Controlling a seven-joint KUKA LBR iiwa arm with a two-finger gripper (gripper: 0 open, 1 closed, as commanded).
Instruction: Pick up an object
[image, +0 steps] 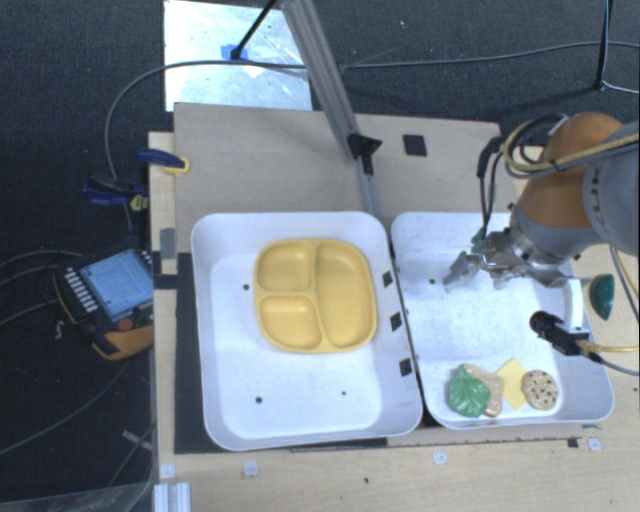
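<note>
My gripper (478, 274) hovers over the upper middle of the right bin (440, 330), its two fingers spread open with nothing between them. At the bin's near edge, well below the gripper, several small toys lie together: a green leafy piece (465, 392), a tan piece (492, 402) touching it, a yellow cheese slice (513, 380) and a round speckled cookie (540, 390). A yellow divided plate (315, 295) rests in the upper part of the left bin (230, 400).
A teal object (602, 296) sits outside the right bin at the far right. A grey pole (335, 90) slants down to the back edge between the bins. A handheld device (110, 290) and cables lie left of the bench.
</note>
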